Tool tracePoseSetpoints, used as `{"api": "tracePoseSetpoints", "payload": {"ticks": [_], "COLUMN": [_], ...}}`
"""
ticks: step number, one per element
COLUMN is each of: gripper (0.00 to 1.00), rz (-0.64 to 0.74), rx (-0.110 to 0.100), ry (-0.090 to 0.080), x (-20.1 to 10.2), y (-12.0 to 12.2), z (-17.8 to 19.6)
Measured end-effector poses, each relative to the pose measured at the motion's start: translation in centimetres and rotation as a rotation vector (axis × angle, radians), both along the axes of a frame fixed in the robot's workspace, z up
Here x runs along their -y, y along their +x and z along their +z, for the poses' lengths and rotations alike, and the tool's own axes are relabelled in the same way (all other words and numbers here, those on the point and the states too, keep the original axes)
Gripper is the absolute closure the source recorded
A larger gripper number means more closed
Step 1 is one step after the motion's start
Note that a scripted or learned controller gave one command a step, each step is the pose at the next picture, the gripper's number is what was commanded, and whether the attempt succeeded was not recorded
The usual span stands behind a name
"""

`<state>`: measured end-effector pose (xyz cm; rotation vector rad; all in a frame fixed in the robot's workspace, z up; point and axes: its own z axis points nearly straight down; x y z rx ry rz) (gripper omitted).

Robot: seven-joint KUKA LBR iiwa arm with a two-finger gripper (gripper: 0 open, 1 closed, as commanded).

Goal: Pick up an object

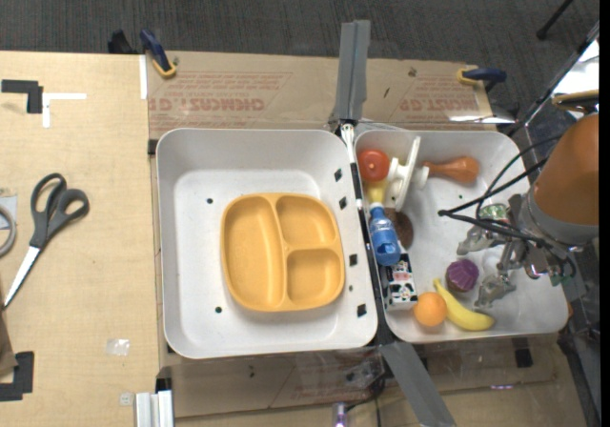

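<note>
**Tool low in the right bin, beside the purple piece**

From where I stand, the tool (496, 268) sits low in the right bin (496, 144), its metal fingers (474, 242) spread, nothing visibly between them. A small purple object (463, 274) lies just beside it, touching the banana (465, 311), with an orange (430, 310) at the banana's left end. Along the bin's left wall lie a blue bottle (384, 234), a red ball (373, 164) and a small card with dark marks (401, 282), too small to read. The left bin (191, 225) holds a yellow divided plate (283, 252). Behind the bins, cardboard (238, 96) bears red lettering, upside down; I cannot make it out reliably. Scissors (46, 220) rest on the tabletop (76, 320), well apart.
</note>
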<state>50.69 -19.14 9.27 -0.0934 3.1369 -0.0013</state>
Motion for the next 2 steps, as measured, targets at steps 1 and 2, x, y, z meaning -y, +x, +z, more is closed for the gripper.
{"api": "tracePoseSetpoints", "payload": {"ticks": [1, 2], "gripper": [0.0, 0.0], "rz": [-0.019, 0.045], "rx": [0.004, 0.002], "ry": [0.0, -0.001], "x": [-1.6, 3.1], "y": [13.1, 7.0], "z": [0.2, 0.1]}}
